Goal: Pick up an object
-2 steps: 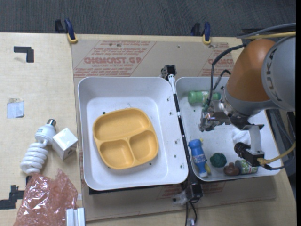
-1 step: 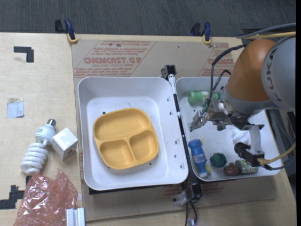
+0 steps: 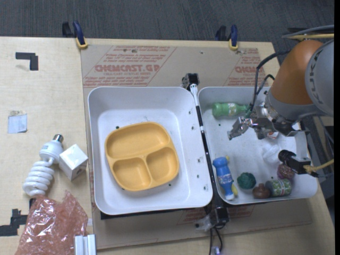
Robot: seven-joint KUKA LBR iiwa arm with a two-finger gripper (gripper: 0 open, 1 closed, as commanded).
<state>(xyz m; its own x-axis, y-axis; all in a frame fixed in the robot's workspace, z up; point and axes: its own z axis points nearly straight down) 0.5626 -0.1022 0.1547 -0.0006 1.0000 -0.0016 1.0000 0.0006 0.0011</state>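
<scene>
Five objects around the arm.

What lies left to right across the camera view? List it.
Bulb → white cube → yellow tray → blue bottle → green ball

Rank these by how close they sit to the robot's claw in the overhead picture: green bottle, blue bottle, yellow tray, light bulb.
From the gripper:
1. Green bottle, just above it in the right bin.
2. Blue bottle, lower in that bin.
3. Yellow tray, in the left bin.
4. Light bulb, on the bench, far left.
</scene>
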